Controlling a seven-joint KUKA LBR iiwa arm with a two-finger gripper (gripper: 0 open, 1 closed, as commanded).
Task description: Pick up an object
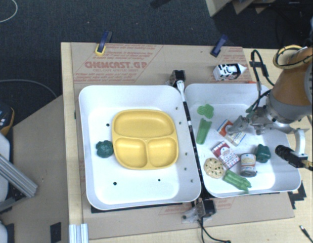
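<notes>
1. Tool (240, 130) of mine sits low in the right bin (285, 178), at its upper middle, right over a small red and white packet (228, 128); whether it is spread or pinching, I cannot tell.
2. Right bin, going round: a green pepper-shaped piece (204, 123) at the upper left, a second red and white packet (225, 154) mid-bin, a cookie (214, 167) just below it.
3. Beside those, a small can (248, 164) stands upright, a green pod (237, 180) lies just under it, and a dark green lump (263, 153) rests near the can's right.
4. Left bin (95, 186) holds a yellow divided tray (144, 137), with a dark green broccoli piece (104, 149) just beside its left edge.
5. Both bins sit side by side on the counter (75, 85).
</notes>
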